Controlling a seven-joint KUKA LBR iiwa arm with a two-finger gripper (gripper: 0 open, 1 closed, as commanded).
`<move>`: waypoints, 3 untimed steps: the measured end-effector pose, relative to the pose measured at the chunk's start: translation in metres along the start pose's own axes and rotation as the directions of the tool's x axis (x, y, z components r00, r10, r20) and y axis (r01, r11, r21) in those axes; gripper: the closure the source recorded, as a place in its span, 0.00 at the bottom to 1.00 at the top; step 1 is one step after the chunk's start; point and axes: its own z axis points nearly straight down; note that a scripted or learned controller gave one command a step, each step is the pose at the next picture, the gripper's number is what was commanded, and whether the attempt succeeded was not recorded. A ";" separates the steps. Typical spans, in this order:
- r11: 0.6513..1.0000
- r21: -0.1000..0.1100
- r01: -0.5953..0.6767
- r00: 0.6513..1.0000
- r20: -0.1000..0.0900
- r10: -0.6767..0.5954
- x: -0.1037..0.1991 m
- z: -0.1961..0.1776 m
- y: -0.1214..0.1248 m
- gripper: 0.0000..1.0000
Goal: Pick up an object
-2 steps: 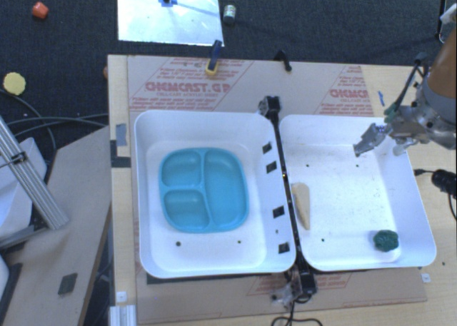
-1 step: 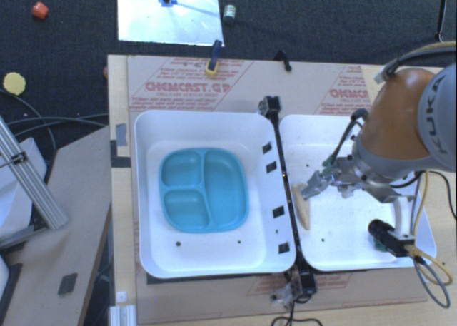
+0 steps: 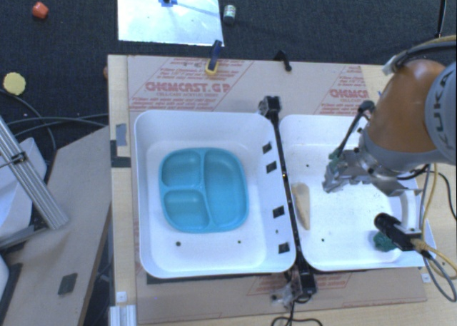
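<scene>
A pale tan, elongated object point(image 3: 301, 205) lies in the right bin point(image 3: 314, 139), close to its left wall. My gripper point(image 3: 333, 182) hangs over the middle of that bin, a little right of and behind the tan object, and nothing shows between its fingers. A small teal thing point(image 3: 383, 242) sits near the bin's front right corner, partly hidden by the arm's hardware.
The left bin point(image 3: 146, 175) holds a blue divided plate point(image 3: 203, 189). A black divider with clips point(image 3: 278, 175) runs between the two bins. The grey and orange arm point(image 3: 414, 114) covers the right bin's right side.
</scene>
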 end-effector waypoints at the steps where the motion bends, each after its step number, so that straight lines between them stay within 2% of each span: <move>1: 1.000 0.002 0.003 1.000 -0.002 -0.003 0.050 -0.016 -0.011 1.00; 2: 1.000 0.002 0.006 1.000 -0.002 -0.006 0.088 -0.027 -0.020 1.00; 3: 1.000 0.000 0.011 1.000 -0.005 -0.011 0.176 -0.052 -0.012 1.00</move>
